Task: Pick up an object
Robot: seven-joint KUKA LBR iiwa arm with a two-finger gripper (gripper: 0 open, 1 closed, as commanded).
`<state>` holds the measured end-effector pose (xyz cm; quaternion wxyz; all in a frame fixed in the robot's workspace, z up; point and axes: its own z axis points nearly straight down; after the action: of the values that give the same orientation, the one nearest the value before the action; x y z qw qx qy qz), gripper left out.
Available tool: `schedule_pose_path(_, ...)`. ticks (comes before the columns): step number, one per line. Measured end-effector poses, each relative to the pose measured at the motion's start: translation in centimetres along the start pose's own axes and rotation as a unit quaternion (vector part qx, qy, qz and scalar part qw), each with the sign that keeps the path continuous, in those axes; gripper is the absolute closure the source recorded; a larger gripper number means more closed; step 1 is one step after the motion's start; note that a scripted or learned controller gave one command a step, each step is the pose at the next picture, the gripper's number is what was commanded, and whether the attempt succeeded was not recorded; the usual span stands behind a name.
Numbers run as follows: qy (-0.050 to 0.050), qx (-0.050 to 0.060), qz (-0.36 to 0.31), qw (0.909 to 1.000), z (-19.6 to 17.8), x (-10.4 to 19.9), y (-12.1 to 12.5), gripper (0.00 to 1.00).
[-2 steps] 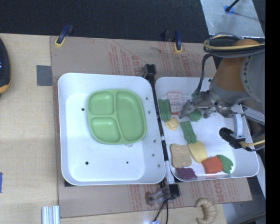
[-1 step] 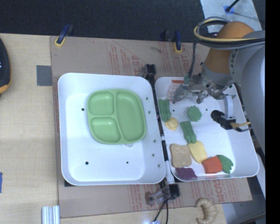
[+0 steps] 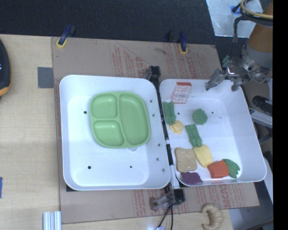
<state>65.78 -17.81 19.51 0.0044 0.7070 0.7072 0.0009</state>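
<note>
Tool (image 3: 224, 82) hangs at the upper right of the frame, over the top edge of the right bin (image 3: 240, 123), its two fingers spread apart with nothing between them. Below and to the left lie the candidates: a small red-and-white packet (image 3: 181, 92) nearest, then a round green piece (image 3: 199, 116) standing alone on bare bin floor, with the crowded pile at the lower right. I judge the round green piece the best target: centre the tool over it, descend straight, and close only once both fingers flank it.
</note>
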Motion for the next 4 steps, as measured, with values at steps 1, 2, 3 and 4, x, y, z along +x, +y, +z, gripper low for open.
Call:
schedule_pose_path(1,0.004,0.011,-0.001,0.9999,4.9,1.8,-10.3,0.0)
schedule_pose_path(2,0.002,0.003,-0.005,1.0,10.5,5.2,-1.4,0.0)
schedule_pose_path(3,0.0,0.0,0.0,1.0,0.8,-0.4,0.0,0.0)
schedule_pose_path(4,0.005,0.011,-0.004,0.9999,10.5,6.2,-5.3,0.0)
